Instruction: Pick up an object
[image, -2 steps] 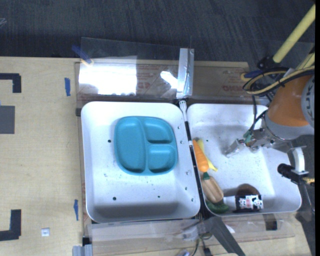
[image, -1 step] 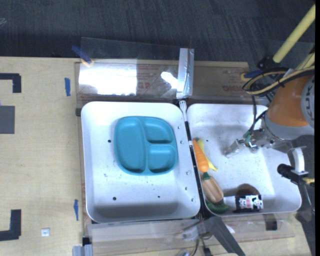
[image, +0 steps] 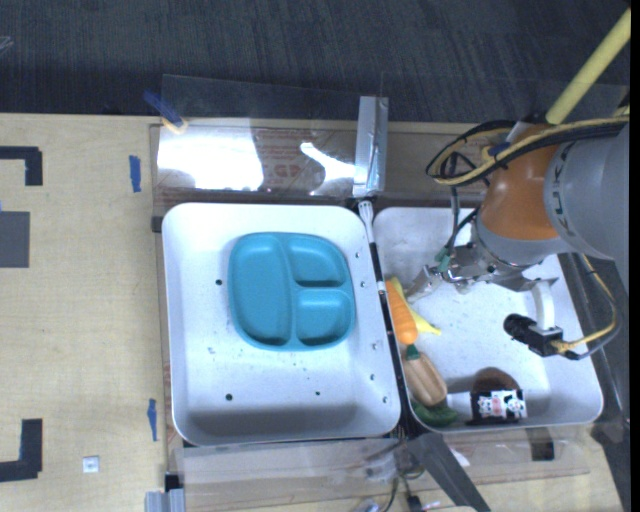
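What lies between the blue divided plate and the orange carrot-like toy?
In the camera view, the white rims where the two bins meet separate the blue divided plate from the orange carrot-like toy; otherwise bare bin floor.

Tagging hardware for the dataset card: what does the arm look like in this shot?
The arm is a thick grey cylinder with an orange band above the wrist. Black and yellow cables loop beside it. The metallic hand hangs below, over the right bin.
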